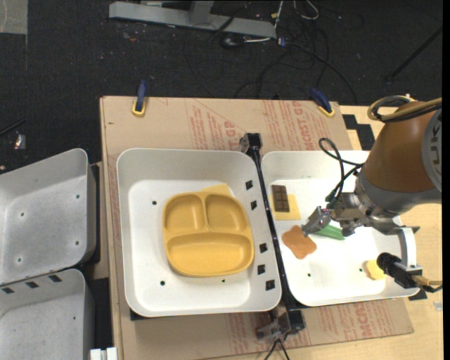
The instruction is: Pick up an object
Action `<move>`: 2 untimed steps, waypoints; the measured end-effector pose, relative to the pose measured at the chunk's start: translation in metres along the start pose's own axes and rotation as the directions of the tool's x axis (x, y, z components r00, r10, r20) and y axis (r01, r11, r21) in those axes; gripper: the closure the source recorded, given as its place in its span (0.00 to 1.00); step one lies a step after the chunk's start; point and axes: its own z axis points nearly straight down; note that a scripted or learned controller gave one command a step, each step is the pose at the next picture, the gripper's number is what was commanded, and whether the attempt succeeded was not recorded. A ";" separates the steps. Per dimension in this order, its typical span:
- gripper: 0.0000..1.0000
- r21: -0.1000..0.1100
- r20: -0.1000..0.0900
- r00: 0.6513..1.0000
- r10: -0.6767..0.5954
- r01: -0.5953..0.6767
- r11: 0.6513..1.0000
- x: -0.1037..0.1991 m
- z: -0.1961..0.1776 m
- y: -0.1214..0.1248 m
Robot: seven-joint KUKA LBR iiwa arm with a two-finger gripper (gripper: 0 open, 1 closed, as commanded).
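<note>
Centrally, gripper (314, 223) above right bin's (330, 292) open floor.

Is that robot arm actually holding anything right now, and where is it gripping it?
It cannot be told: the end effector sits right at a green object, but a grip isn't visible.

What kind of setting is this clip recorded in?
Probably a robotics lab bench: two white bins clamped onto a cardboard sheet, loose cables on dark carpet, and a robot arm reaching over toy food and a yellow divided plate.
</note>
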 end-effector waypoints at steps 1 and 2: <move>0.00 -0.013 0.002 1.000 -0.003 0.003 1.000 0.000 -0.006 0.003; 0.00 -0.008 0.001 1.000 0.000 0.000 1.000 0.000 0.058 0.004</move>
